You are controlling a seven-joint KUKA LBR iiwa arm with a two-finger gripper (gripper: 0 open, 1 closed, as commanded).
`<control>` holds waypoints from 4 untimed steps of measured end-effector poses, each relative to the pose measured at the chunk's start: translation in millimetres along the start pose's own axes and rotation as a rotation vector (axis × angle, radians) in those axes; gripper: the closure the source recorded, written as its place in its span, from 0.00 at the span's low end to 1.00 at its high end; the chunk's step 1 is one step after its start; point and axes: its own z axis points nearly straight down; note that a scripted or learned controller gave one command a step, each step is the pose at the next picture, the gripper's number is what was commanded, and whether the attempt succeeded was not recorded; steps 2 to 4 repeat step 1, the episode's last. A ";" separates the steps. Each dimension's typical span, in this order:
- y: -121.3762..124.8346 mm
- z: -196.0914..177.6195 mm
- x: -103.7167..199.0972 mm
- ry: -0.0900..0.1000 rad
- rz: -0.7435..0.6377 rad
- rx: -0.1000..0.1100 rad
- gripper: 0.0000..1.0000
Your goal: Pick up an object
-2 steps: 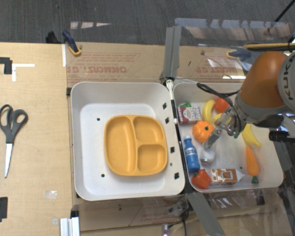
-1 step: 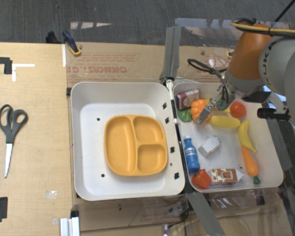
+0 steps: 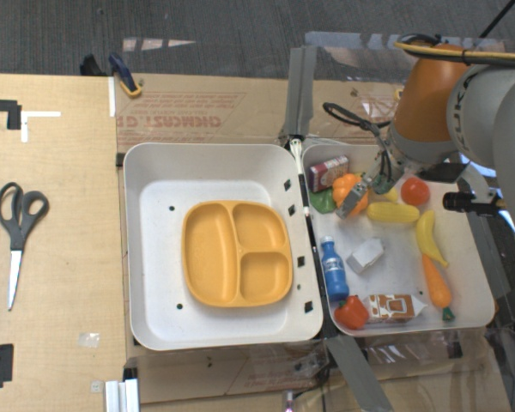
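The right bin (image 3: 463, 312) holds several toy foods and small packages. My gripper (image 3: 358, 197) is low in its far left corner, right against a small orange fruit (image 3: 345, 184) and a green piece (image 3: 323, 201). A red and white box (image 3: 329, 172) lies just behind them. A yellow oblong piece (image 3: 392, 213) and a red tomato (image 3: 415, 191) sit just to the gripper's right. The grey wrist with its orange band (image 3: 429, 101) rises above the bin's far edge. Nothing is visibly lifted.
Also in the right bin are a banana (image 3: 427, 237), a carrot (image 3: 438, 283), a white block (image 3: 366, 254), a blue bottle (image 3: 333, 269), a red fruit (image 3: 352, 313) and a brown carton (image 3: 390, 307). The left bin (image 3: 146, 230) holds a yellow divided plate (image 3: 238, 253). Scissors (image 3: 17, 221) lie on the bench.
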 end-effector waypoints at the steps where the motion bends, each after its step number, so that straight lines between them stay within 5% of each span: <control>1: 0.9 -10.4 -0.4 -0.003 -0.003 -0.001 1.00; 4: 0.9 -10.4 -0.4 -0.003 -0.003 -0.001 1.00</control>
